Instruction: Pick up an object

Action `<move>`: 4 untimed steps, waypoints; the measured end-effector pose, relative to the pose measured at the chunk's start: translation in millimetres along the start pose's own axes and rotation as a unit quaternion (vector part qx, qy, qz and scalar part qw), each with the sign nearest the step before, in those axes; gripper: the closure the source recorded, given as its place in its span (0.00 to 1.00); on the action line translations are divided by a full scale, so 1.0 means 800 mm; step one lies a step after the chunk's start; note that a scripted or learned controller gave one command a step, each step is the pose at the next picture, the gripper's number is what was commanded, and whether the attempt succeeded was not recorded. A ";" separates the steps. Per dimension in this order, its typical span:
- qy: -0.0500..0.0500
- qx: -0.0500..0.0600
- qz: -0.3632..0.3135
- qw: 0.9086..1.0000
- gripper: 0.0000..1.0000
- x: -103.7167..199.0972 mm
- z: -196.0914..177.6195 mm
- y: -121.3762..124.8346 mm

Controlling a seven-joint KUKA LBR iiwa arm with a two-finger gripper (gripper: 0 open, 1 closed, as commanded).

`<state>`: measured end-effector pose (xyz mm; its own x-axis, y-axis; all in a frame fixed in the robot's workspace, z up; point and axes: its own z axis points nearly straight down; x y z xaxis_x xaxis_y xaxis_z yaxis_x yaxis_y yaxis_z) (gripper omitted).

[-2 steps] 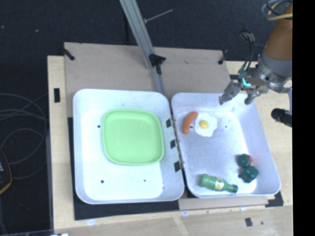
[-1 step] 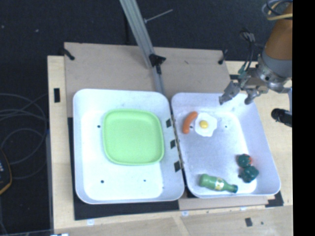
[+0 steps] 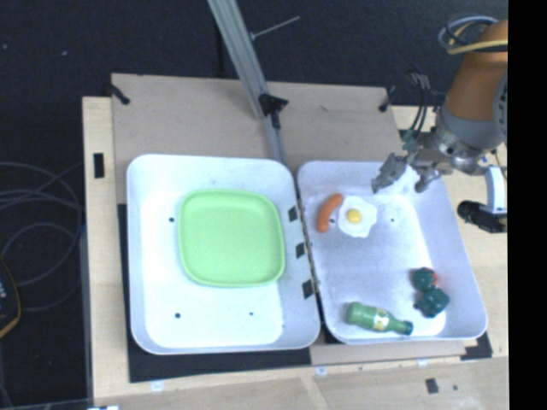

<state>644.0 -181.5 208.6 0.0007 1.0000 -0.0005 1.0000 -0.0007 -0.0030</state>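
While the jaws (image 3: 403, 176) hang apart and hold nothing, the green bottle (image 3: 377, 319) lies flat, its cap pointing right.

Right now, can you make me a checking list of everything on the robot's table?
Surface: tan bench bearing the left bin and the right bin, side by side.
Job's things: in the right bin, an orange sausage touching a fried egg toy; a green bottle lying flat; a dark green toy with a red bit.
Clutter: a light green plate in the left bin.
Grippers: pincer open, hovering over the right bin's far edge, holding nothing.
Cables: wires on the floor at left; cables on the arm.
Surroundings: a grey pole; dark floor.
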 end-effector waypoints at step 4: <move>0.000 -0.004 0.000 1.000 1.00 -0.012 0.044 -0.010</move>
<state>636.0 -191.3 173.7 0.0007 1.0000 -0.0011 1.0000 -0.0007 0.0053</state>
